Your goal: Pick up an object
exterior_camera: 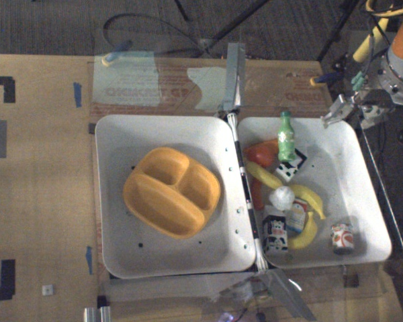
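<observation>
My gripper (354, 115) hangs above the far right corner of the right bin (363, 180), open, with nothing between its fingers. The bin's objects lie to its left and nearer the camera. A green bottle (285, 136) stands upright at the far left of the bin. Beside it are a red object (260, 153) and a black-and-white die (291, 168). A yellow banana (310, 210), a white ball (281, 197), a cow-patterned carton (275, 234) and a small red-and-white can (342, 237) lie toward the front.
The left bin (114, 153) holds an orange divided plate (172, 190). A metal divider (232, 86) rises between the bins at the back. Bare bin floor lies under the gripper, on the right bin's far right side.
</observation>
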Robot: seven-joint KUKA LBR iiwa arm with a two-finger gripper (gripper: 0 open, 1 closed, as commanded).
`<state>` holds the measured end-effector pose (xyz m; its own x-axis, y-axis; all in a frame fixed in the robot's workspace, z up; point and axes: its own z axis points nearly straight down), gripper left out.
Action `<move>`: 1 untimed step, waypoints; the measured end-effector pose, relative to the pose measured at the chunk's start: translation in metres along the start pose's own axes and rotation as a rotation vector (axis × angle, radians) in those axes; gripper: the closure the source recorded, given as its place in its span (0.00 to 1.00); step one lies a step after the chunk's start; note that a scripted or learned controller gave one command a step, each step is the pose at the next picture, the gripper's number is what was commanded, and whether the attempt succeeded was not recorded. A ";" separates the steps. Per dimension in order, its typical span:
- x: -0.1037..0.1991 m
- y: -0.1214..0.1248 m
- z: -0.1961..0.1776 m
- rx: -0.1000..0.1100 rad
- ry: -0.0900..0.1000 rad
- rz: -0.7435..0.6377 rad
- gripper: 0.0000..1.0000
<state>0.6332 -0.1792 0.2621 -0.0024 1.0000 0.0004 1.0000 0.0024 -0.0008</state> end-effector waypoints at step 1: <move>0.017 -0.041 0.118 0.001 0.000 -0.055 0.00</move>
<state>0.5924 -0.1620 0.1444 -0.0577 0.9983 0.0004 0.9983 0.0577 -0.0017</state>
